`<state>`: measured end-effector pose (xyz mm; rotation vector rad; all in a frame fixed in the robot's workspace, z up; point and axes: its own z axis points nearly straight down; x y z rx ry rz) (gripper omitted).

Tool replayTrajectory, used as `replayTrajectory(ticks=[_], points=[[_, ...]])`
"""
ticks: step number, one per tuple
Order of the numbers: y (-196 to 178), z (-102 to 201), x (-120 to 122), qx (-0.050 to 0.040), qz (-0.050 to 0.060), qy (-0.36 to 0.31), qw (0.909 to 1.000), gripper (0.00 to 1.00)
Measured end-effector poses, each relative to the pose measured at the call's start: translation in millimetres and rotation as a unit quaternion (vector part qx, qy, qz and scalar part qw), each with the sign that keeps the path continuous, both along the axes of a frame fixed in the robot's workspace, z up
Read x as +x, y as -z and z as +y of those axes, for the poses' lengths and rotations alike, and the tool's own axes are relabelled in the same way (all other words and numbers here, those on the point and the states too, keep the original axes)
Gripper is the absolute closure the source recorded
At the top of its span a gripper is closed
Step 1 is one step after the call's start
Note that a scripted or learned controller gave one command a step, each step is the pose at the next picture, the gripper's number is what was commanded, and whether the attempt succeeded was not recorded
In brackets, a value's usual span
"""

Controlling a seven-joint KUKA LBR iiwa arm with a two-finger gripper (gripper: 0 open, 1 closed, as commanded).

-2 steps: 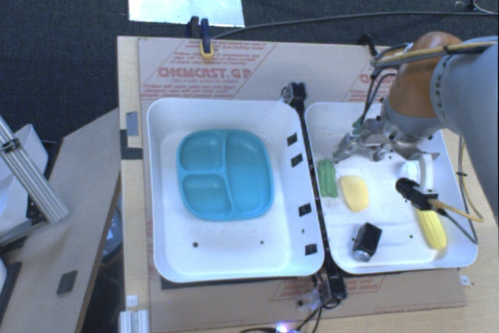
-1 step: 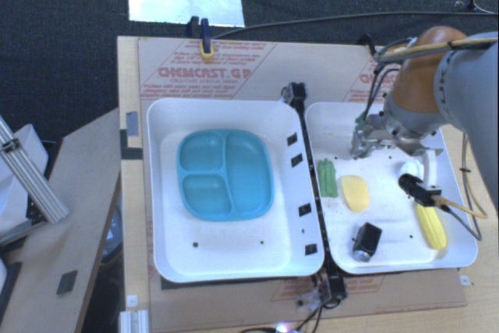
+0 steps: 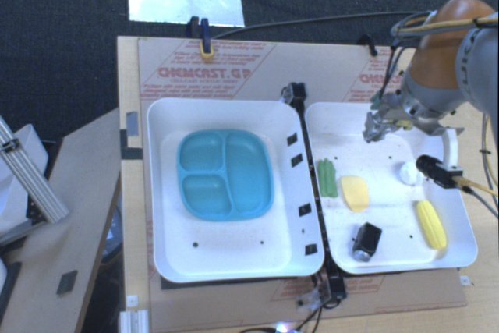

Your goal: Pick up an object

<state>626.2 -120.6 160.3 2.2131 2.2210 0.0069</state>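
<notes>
Gripper [image 3: 380, 126] over right bin [image 3: 343, 117] at 12 o'clock – claw state unclear. Risk: empty grab – corn [image 3: 431, 224], sponge [image 3: 355, 192] lie toward 6.

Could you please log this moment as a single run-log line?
gripper: over right bin's far side, nothing seen held | right bin: green item, yellow block, corn, black can | left bin: blue tray

bins [image 3: 234, 109] white; divided plate [image 3: 226, 174] turquoise; corn cob [image 3: 431, 224] yellow; pea pod [image 3: 327, 178] green; arm band [image 3: 456, 19] orange
</notes>
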Motion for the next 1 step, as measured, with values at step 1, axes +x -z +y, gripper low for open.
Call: replayTrajectory(ticks=[1], points=[[-63.8, -4.2, 5.2, -0.0002, 0.000, 0.000, 1.0000, 1.00]])
